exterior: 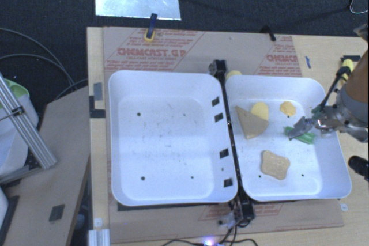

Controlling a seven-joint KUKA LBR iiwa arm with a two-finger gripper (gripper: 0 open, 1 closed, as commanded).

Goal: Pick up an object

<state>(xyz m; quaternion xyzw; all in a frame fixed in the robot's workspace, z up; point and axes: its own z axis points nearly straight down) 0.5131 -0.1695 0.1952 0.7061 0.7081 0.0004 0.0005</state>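
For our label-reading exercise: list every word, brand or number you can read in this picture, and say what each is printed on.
"CHEMCAST GP": red print on the brown masking sheet under the bins, at upper left.
"CHEMC...": the same print, cut off, at upper right.
Smaller red print around both is too blurred to read.

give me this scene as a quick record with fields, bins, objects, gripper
left bin: shallow white bin, dark specks on its floor
right bin: shallow white bin holding the objects
objects: tan wedge-shaped block; round yellow piece touching the wedge; small orange-yellow piece; tan bread-shaped piece; small green item
gripper: two-finger gripper low over the right bin, at the green item
grasp: cannot tell
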